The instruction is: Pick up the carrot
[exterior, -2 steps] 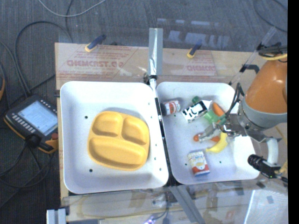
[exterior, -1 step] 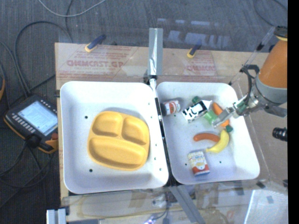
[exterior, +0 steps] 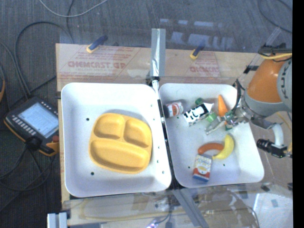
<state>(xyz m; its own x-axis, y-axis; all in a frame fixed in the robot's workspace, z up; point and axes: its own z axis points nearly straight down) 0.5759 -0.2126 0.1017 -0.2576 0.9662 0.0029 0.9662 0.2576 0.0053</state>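
Spanning most of the bench: two shallow white plastic bins, set side by side with rims touching along the middle, likely so one serves as source and the other as drop-off.

Left white bin (exterior: pixel 71 127): holds a yellow moulded compartment tray (exterior: pixel 121 142), flat near the bin's centre, well apart from the task's thing.

Right white bin (exterior: pixel 249 167): holds all the small items, scattered loose.

Reaching in over the right bin's right rim: grey arm with orange band (exterior: pixel 266 82), wrist low above the rim, presumably lined up for a descent near the far right corner.

Two-finger gripper (exterior: pixel 222 122): hanging just inside the right rim, fingers spread apart with nothing between them, pointing toward the bin's middle. Judged ready for a grasp, not yet closed on anything.

Yellow curved banana (exterior: pixel 228 147) and red-orange sausage-shaped toy (exterior: pixel 210 148): lying together toward the near right part of the bin floor, touching or nearly so.

White and orange small carton (exterior: pixel 202 168): lying close to the near rim, just below the sausage toy.

Black and white packet with a green piece (exterior: pixel 197 112): near the far rim, centre.

Small red and white can (exterior: pixel 175 109): lying by the far left corner, beside the shared rim.

Orange tapered carrot (exterior: pixel 222 105): lying near the far right corner, just above the fingertips, beside the packet. Not held. Judged: slight shift toward the far rim needed before closing.
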